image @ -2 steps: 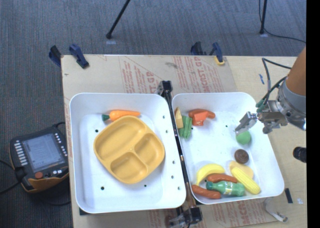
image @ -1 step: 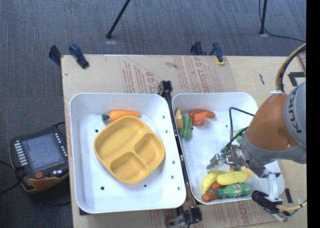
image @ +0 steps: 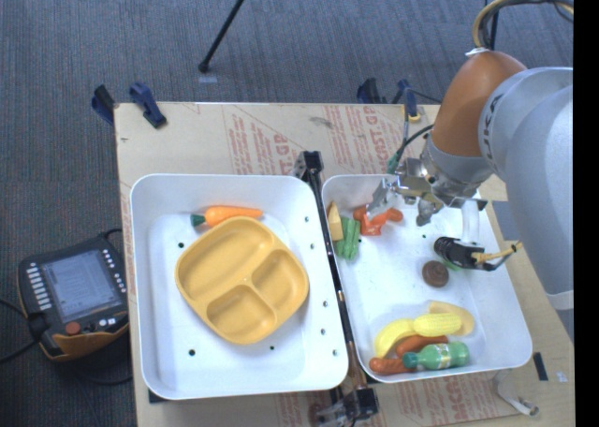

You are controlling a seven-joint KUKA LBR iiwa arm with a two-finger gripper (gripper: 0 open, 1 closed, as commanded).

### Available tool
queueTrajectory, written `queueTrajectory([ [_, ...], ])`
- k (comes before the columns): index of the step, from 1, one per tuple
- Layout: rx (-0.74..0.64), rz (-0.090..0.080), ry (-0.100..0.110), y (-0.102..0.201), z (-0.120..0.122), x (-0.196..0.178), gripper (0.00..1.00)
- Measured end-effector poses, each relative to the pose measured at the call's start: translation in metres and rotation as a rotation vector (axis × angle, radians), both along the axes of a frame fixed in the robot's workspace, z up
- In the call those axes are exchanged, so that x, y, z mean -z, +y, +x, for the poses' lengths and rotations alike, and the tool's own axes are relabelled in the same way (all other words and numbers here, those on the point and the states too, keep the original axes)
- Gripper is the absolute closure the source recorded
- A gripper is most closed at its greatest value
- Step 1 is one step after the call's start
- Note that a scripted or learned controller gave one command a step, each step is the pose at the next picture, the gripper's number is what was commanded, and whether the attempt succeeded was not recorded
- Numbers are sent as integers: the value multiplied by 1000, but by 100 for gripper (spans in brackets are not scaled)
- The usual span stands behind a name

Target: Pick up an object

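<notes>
Orange-red toy piece (image: 381, 219): lies in the upper left part of the right bin (image: 510, 322), just beside two green toy pods (image: 350, 237) and a yellow wedge (image: 334, 221). It is small and irregular, with short lobes, looks like glossy plastic, and its exact kind cannot be told. End effector (image: 402, 208): above the same corner, fingers spread, nothing between them, its left finger close over the piece. Handling note: likely candidate for the pick; centre the fingers across its narrow body before descending, keeping clear of the pods and the bin wall, since a lobed, slick shape may squirt out sideways on closing. Left bin (image: 150, 322): yellow divided plate (image: 241, 279), toy carrot (image: 229, 214).
</notes>
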State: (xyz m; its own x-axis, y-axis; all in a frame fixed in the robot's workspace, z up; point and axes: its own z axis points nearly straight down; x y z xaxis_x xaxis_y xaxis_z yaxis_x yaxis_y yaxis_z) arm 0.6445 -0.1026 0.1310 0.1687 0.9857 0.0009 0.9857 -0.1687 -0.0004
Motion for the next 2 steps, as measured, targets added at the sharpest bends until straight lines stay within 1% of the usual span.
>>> queueTrajectory([
  [1, -66, -1, -3, 8, 1, 40, 0],
  [2, -69, 0, 0, 9, 1, 31, 100],
])
